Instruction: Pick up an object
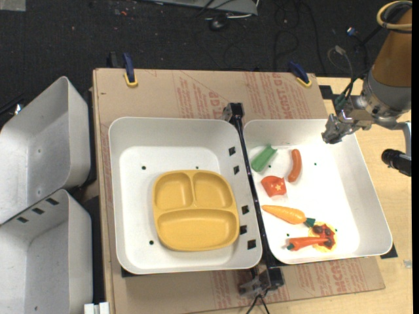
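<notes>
1. Faint red printing runs across the brown board (196,87) under the two bins, repeated in rows, upside down to the camera and too blurred to read.
2. No other text, label or number is legible.

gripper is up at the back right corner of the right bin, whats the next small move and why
Probably shift the gripper toward the sausage, the nearest item, then descend. It sits over the right bin's back rim, away from every item, and the sausage lies apart from the green piece, leaving room.
</notes>
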`<state>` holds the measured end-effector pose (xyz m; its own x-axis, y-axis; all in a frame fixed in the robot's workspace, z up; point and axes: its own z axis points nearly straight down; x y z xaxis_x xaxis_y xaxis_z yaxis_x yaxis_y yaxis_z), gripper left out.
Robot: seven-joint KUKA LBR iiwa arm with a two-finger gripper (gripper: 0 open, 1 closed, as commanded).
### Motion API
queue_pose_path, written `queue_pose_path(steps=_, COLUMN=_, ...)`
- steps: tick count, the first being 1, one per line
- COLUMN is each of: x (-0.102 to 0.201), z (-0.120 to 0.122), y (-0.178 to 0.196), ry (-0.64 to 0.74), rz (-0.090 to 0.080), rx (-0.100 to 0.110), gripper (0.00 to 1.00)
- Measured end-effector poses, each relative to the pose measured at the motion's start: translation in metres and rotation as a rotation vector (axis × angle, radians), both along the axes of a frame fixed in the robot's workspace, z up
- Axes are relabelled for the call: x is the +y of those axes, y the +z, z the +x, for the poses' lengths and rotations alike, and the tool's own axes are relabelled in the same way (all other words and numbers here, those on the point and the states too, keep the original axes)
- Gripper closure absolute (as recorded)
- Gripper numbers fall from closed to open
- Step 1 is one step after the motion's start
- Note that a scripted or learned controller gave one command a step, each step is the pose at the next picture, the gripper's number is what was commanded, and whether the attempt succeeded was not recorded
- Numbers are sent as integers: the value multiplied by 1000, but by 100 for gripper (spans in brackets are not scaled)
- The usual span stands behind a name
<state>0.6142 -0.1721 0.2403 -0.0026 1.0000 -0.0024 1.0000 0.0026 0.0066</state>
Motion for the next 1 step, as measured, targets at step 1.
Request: queue_pose_path(steps=1, x=0, z=1, y=19, ry=0, rz=1, rx=2, gripper=100)
